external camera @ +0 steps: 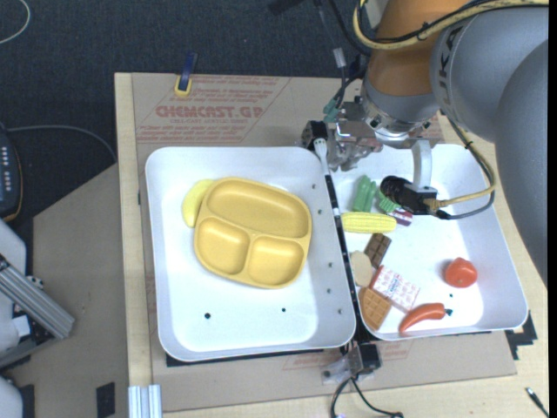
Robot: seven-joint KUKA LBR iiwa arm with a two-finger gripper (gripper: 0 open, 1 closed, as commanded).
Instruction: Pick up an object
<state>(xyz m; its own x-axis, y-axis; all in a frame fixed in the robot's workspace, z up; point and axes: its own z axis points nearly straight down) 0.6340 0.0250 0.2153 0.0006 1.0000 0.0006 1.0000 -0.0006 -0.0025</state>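
Corn cob (368, 223) lies beside green pods (369, 194), below the hand (351, 153), its grip unclear.

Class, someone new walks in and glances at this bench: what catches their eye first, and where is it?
Probably the yellow divided tray lying in the left bin. Next, the grey arm with its orange band hanging over the top of the right bin, where small toy foods lie scattered, among them a corn cob and a tomato.
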